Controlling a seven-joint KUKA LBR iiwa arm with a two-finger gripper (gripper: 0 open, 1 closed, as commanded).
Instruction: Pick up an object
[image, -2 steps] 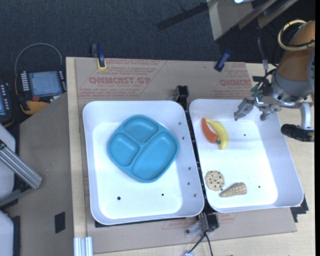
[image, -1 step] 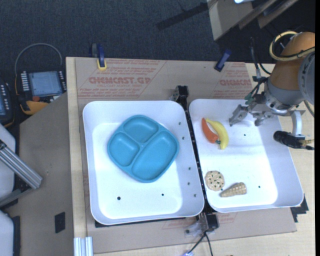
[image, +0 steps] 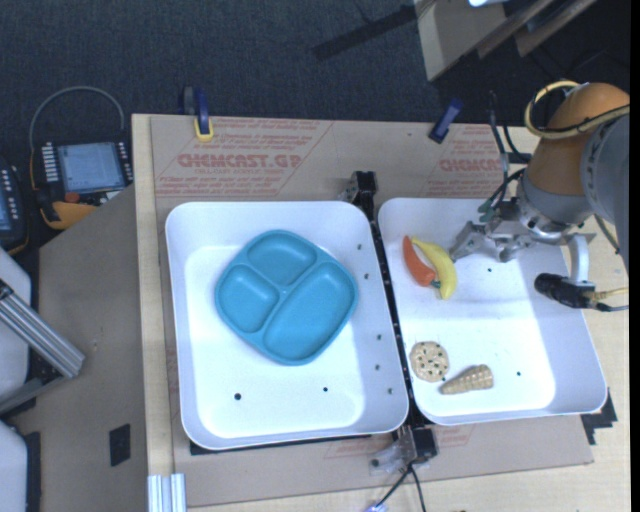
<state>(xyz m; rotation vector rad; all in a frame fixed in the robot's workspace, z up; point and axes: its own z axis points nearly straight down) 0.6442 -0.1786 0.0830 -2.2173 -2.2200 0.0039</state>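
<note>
Gripper (image: 492, 238) hangs over the right bin (image: 560, 400), fingers spread with nothing between them. Just to its left lie a banana (image: 441, 268) and a carrot (image: 419, 261), touching each other.

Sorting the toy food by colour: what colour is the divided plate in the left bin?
Light blue; the divided plate shows plainly in the camera view, lying in the left bin.

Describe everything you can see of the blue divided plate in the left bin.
The blue, plastic-looking divided plate is a rounded square with three recessed compartments: two smaller ones at its upper left and one larger at its lower right. It lies flat, turned at a slant, near the middle of the shallow white left bin. Nothing rests on it; it touches only the bin floor.
</note>
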